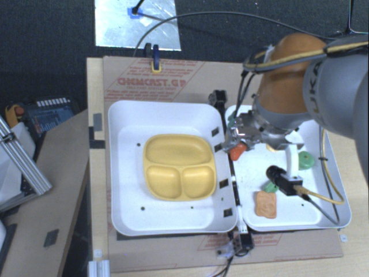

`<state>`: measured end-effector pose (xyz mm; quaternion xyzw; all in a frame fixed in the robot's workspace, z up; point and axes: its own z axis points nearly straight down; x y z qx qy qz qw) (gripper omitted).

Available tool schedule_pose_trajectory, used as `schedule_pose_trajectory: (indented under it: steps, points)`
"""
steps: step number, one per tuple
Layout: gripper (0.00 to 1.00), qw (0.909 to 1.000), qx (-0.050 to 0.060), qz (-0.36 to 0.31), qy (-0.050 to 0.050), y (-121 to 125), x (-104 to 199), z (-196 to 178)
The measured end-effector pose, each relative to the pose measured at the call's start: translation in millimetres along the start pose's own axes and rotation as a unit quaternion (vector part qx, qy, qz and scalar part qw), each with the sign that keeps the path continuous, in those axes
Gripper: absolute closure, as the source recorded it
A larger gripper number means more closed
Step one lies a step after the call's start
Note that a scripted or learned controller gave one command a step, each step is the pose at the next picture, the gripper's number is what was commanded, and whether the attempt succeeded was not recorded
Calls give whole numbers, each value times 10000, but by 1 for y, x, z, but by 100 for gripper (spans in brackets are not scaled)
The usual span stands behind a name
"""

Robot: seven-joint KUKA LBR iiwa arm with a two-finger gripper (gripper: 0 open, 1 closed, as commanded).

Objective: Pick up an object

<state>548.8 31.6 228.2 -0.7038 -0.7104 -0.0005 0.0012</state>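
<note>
My gripper hangs over the left edge of the right bin, close to the divider between the two bins. Directly below it lies a small red-orange object; whether the gripper touches it I cannot tell. Further right in the same bin rests a round green object. A smaller green piece lies near the bin's middle, and an orange, cracker-like piece sits just in front of it. The grey arm with its orange band covers the back of this bin.
The left bin holds a yellow divided plate at its centre. Clips line the divider between the bins. A cardboard sheet lies under both bins, and a blue device sits off the bench at far left.
</note>
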Motion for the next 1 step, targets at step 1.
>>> schedule_pose_trajectory:
  steps: [1]
  points:
    - [100,10000,11,2,-2,-35,44,11]
